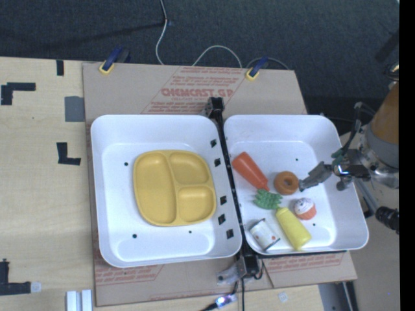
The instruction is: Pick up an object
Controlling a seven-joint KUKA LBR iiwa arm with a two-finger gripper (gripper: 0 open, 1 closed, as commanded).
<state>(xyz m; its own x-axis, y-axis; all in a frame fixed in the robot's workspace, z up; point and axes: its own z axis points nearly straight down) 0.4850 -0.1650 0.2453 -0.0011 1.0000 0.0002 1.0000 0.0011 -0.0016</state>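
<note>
The right bin holds several small objects. An orange carrot with a green top lies near the divider. A brown donut sits mid-bin, with a small red and white piece just below it. A yellow bottle and a white and black cup lie near the front wall. My gripper hangs over the right side of this bin, just right of the donut. It is open, with nothing between its fingers, and one dark finger points toward the donut.
The left bin holds a yellow divided plate. A black divider runs between the bins. The arm's grey body and orange band stand past the right bin's right wall. Cables lie behind the bench.
</note>
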